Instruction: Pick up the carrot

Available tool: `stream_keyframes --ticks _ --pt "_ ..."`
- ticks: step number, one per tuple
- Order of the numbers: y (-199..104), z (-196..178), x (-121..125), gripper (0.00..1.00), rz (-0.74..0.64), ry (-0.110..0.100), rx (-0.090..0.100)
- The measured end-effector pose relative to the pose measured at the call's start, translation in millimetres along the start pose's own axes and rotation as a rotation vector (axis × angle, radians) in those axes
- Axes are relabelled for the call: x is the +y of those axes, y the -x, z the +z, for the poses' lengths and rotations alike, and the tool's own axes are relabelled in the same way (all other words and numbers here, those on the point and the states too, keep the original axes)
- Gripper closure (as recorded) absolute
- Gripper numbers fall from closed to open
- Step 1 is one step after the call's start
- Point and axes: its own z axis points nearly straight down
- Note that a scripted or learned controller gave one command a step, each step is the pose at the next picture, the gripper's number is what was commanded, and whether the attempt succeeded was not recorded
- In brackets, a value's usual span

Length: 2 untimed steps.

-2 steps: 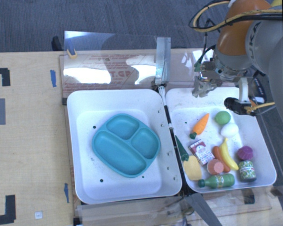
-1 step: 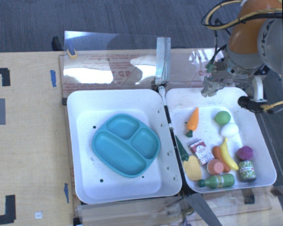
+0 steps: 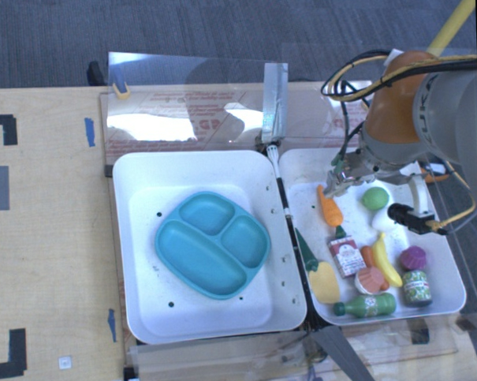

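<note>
The carrot [image 3: 331,209] is short and orange. It lies in the right bin [image 3: 456,295] near that bin's upper left, pointing up and to the left. My gripper [image 3: 340,176] hangs just above and to the right of the carrot's upper end, under the grey arm with its orange band [image 3: 397,108]. Whether it touches the carrot is unclear from this angle.
Around the carrot lie a green ball [image 3: 374,197], a red carton [image 3: 348,257], a banana [image 3: 386,261], a purple fruit [image 3: 413,257], a yellow fruit [image 3: 325,283], a green bottle [image 3: 367,305] and a jar [image 3: 417,288]. The left bin [image 3: 135,182] holds a blue divided plate [image 3: 213,244].
</note>
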Motion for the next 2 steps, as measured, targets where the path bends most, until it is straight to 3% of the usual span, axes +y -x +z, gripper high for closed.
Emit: stream_keyframes --ticks 1,2 --pt "-5 16 -36 0.0 -0.033 -0.008 0.004" --pt "-84 -84 -36 0.0 -0.158 -0.009 0.01"
